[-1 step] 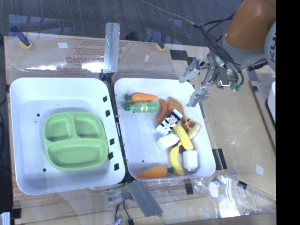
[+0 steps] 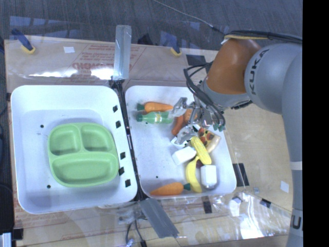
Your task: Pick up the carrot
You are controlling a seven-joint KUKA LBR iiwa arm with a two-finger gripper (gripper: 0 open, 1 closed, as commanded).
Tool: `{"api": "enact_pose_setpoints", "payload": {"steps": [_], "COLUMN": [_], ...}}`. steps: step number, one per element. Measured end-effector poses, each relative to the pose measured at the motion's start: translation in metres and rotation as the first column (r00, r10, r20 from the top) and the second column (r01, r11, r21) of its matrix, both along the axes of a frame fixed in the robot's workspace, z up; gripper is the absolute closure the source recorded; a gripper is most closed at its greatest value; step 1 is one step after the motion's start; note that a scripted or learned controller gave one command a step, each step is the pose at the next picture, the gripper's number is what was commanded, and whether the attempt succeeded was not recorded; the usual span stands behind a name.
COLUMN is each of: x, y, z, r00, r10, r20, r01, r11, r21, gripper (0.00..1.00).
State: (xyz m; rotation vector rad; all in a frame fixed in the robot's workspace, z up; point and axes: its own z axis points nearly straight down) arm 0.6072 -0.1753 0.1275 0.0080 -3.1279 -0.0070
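Three carrots lie in the right bin (image 2: 154, 153). One carrot (image 2: 157, 107) rests at the far left beside a green bottle (image 2: 154, 118). A second carrot (image 2: 167, 189) lies along the near wall. A third carrot (image 2: 178, 124) lies slanted in the middle, right under my gripper (image 2: 185, 120). The gripper is low in the bin and open, with one finger (image 2: 180, 106) beyond this carrot and the other finger (image 2: 189, 133) on its near side. The fingers have not closed on it.
Near the gripper are a corn cob (image 2: 201, 149), a banana (image 2: 192, 173), a white block (image 2: 182, 156), a white cup (image 2: 208, 175) and a small food piece (image 2: 211, 139). The left bin (image 2: 25, 153) holds a green divided plate (image 2: 82, 153).
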Motion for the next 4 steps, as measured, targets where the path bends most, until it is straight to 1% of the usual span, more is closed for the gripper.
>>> {"api": "enact_pose_setpoints", "payload": {"steps": [1, 2, 3, 4], "x": [-0.048, -0.017, 0.02, 0.01], "y": [0.058, 0.014, 0.019, 0.073], "z": [-0.038, -0.022, -0.039, -0.038], "r00": [0.999, 0.997, 0.947, 0.826], "r10": [-0.04, -0.077, -0.32, -0.564], "r20": [0.008, 0.017, -0.009, 0.005], "r01": [0.04, 0.077, 0.32, 0.564], "r11": [0.999, 0.997, 0.947, 0.825], "r21": [-0.001, -0.005, -0.011, -0.01], "gripper": [0.0, 0.0, 0.0, 0.0]}}
